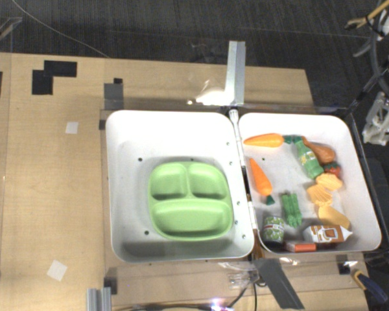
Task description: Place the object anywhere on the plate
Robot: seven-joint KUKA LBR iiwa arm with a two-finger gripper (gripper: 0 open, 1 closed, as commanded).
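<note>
1. Here, the counter (45, 193) carries two shallow white bins side by side, the left bin (126, 173) and the right bin (350, 141) touching along their inner walls.
2. A green plate (190, 198) with three compartments lies flat in the middle of the left bin, with nothing on it.
3. The candidate objects all lie in the right bin, none on the plate.
4. One orange carrot (264, 140) lies crosswise near the far wall; a second carrot (260, 177) lies slantwise just beside the wall shared with the left bin.
5. A green packet (308, 159) sits right of the first carrot, with a brown item (322, 151) touching it.
6. Pale yellow pieces (329, 185) lie along the right side, above a yellow wedge (335, 216).
7. Along the near wall stand a small can (273, 229) and a brown-and-white carton (328, 234); a green ridged item (290, 209) lies just above the can.
8. Whether the gripper is open or closed cannot be told.
</note>
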